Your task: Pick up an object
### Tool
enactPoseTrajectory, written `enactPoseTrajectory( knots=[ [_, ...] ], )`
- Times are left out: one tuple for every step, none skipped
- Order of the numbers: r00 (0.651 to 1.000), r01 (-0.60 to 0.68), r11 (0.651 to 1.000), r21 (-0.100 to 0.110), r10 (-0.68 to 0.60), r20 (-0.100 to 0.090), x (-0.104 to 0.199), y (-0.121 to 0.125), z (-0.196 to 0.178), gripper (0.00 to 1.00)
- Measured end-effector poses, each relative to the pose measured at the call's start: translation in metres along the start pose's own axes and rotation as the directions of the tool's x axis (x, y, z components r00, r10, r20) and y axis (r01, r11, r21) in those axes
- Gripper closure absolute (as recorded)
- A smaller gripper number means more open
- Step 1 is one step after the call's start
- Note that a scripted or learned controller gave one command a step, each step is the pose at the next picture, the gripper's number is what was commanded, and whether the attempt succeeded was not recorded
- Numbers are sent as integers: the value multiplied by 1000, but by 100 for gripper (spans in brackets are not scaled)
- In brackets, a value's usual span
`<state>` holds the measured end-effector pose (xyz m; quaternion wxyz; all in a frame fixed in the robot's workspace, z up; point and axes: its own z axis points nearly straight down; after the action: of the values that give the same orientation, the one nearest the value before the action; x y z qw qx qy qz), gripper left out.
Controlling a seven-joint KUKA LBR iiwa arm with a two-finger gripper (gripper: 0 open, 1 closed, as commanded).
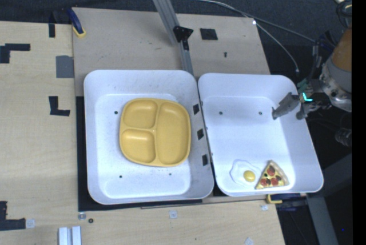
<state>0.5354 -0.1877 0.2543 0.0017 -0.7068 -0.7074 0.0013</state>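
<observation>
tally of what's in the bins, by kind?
Divided yellow plate: 1, in the left bin
Toy fried egg: 1, in the right bin
Toy pizza slice: 1, in the right bin
Total: 3

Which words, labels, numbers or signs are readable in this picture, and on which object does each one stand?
None can be read.
The yellow divided plate, the fried egg toy and the pizza slice toy carry no text.
The black tape pieces on the bench are plain marks, not letters.
</observation>
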Motion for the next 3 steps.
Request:
enactPoseTrajectory(
  knots=[
    [1000, 0, 1000, -3, 0, 1, 0, 1, -1, 0],
    [1000, 0, 1000, 1, 0, 0, 2, -2, 43, 0],
    [1000, -1, 1000, 3, 1, -1, 4, -8, 106, 0]
  ],
)
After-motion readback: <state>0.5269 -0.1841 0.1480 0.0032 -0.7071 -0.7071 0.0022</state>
